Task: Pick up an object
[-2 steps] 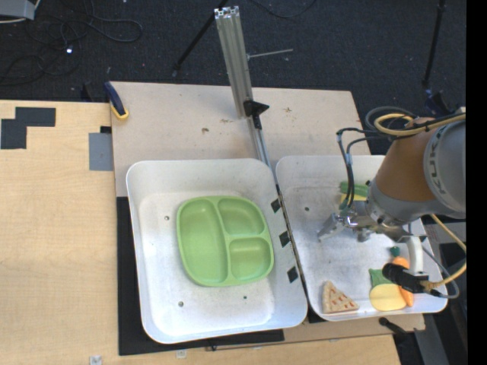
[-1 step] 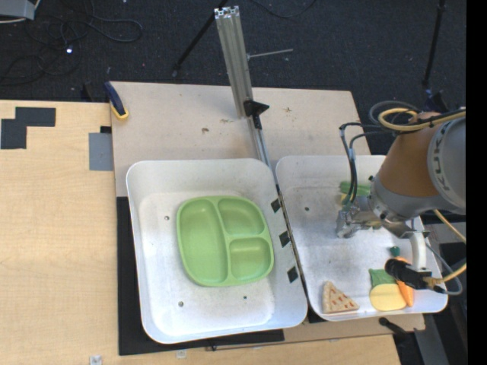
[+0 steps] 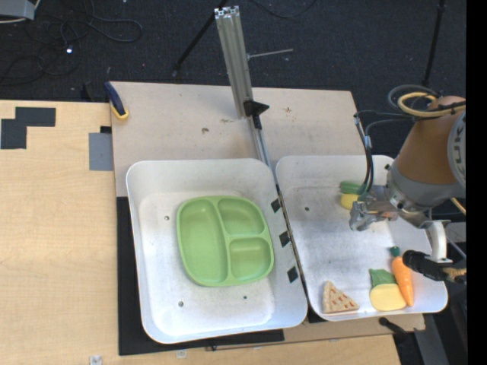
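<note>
Pale wooden bench (image 3: 53, 226) over a dark floor strewn with cables, bearing two shallow white bins side by side. Over the right bin (image 3: 323, 234), near its far right part, the gripper (image 3: 364, 217), hanging from a grey arm with an orange band (image 3: 426, 154); too small and dim to tell whether open or shut, nothing visibly held. Just beyond the gripper, partly hidden by it, a small yellow and green object (image 3: 349, 195). At the near right corner, an orange carrot (image 3: 402, 279) beside a yellow and green block (image 3: 386, 293), touching or nearly so. Left of those, a triangular pizza slice toy (image 3: 337, 298). Well apart, in the left bin (image 3: 144, 280), a green divided plate (image 3: 225, 239) lying flat. Behind both bins, a slanted aluminium post (image 3: 236, 59).
</note>
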